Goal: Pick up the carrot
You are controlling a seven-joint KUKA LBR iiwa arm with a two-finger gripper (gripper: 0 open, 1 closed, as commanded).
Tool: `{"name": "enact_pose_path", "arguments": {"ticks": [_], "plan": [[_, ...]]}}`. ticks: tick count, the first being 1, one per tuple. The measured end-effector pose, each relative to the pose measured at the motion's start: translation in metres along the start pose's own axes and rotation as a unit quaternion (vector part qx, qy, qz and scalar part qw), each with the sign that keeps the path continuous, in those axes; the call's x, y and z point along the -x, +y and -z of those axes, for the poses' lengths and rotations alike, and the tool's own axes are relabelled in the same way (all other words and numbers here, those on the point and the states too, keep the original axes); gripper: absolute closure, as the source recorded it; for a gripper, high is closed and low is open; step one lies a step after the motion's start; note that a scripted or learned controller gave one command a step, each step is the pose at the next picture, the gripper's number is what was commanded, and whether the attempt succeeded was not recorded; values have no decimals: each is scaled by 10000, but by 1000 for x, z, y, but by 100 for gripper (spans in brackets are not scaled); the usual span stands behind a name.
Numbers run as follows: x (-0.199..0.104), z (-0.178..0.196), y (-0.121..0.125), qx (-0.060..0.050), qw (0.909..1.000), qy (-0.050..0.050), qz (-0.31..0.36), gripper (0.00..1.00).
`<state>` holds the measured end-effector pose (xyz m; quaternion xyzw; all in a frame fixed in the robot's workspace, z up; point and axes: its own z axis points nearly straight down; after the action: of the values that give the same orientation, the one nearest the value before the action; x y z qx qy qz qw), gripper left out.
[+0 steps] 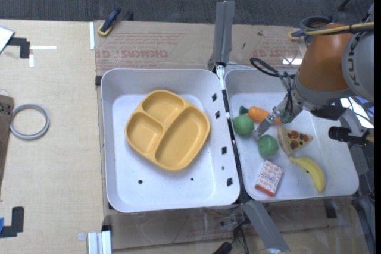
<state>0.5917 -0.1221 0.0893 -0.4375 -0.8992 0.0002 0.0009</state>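
Note:
The carrot (258,113) is a small orange piece lying in the right bin (339,190), near its left wall. My gripper (271,124) comes down from the grey and orange arm (324,62) and sits right at the carrot's right end, touching or overlapping it. The carrot still rests low among the other items, between a green round fruit (242,124) on its left and the gripper on its right.
The right bin also holds a green apple (268,144), a pizza slice (296,140), a banana (312,171) and a small red-and-white box (269,178). A yellow divided plate (168,129) lies in the left bin (113,146). A tape roll (25,121) sits on the bench at left.

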Motion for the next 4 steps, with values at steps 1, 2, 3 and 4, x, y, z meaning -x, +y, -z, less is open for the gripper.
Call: {"name": "enact_pose_path", "arguments": {"ticks": [1, 2, 3, 4], "plan": [[1, 7, -1, -2, 10000, 7, -22, 100], [-70, 100, 46, 0, 9881, -2, 1540, 100], [-68, 100, 11, -4, 9778, 8, 2097, 100], [-55, 100, 0, 1, 9749, 0, 2227, 100]]}}
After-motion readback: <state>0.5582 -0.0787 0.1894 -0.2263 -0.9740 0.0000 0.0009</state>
